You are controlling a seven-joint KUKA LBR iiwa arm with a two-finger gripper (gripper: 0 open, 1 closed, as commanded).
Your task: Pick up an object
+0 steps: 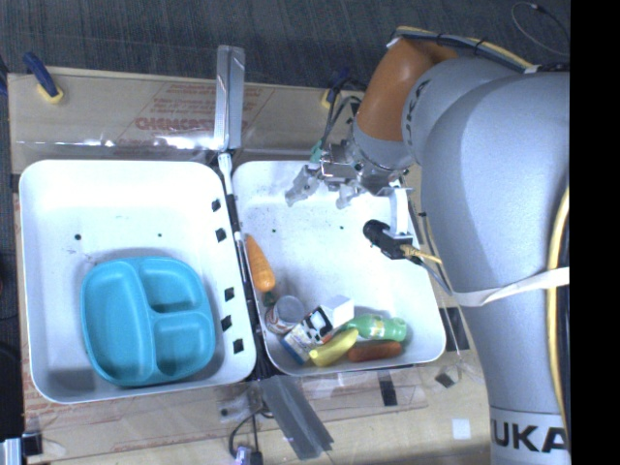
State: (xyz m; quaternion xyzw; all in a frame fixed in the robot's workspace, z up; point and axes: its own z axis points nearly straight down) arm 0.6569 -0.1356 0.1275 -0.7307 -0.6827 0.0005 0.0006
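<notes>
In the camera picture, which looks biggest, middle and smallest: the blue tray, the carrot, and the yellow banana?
Largest to smallest, as they look in the camera view:
1. The blue tray, by far.
2. and 3. The carrot and the yellow banana look about alike; the banana is partly buried in the pile, so I won't rank them.

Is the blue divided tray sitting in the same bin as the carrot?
No. The blue tray lies in the left bin, while the carrot lies against the right bin's left wall.

Glossy blue plastic tray [147, 320]; smooth white bins [58, 192].
</notes>
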